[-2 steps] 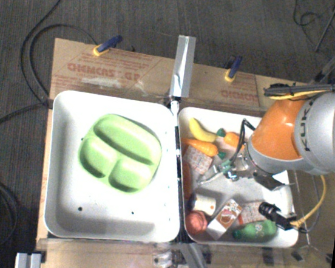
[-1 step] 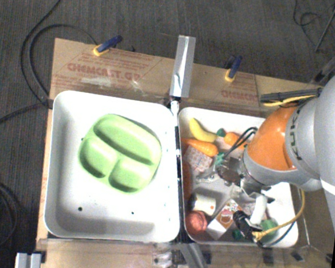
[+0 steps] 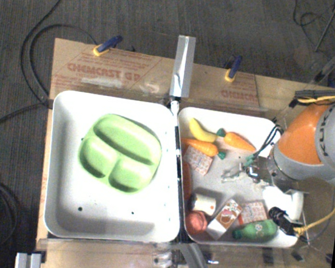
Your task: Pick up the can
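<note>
One gripper (image 3: 234, 173) on a grey arm (image 3: 312, 149) with an orange band, reaching in from the right over the right-hand bin (image 3: 261, 122); it is low over the middle of that bin, and whether its fingers are spread or pressed together cannot be told.

Right bin, contents, from the gripper outward:
- one patterned packet (image 3: 197, 160), just left of the gripper
- two carrots: one (image 3: 201, 147) touching the packet's upper edge, one (image 3: 238, 141) above the gripper toward the far wall
- one banana (image 3: 200, 131), by the far left corner
- one small white can (image 3: 204, 203), lying near the bin's left wall, below and left of the gripper, apart from it
- one reddish ball (image 3: 197, 221), just below the can
- one small carton (image 3: 225, 216), right of the can
- one second patterned packet (image 3: 255, 210), right of the carton
- one green bottle (image 3: 255, 229), lying along the near wall

Left bin (image 3: 54, 207): one large green moulded tray (image 3: 120, 153), upside down, in the upper middle.

Surroundings: cardboard sheet (image 3: 114, 71) under both bins, two clamps (image 3: 107, 44) at its far edge.
</note>
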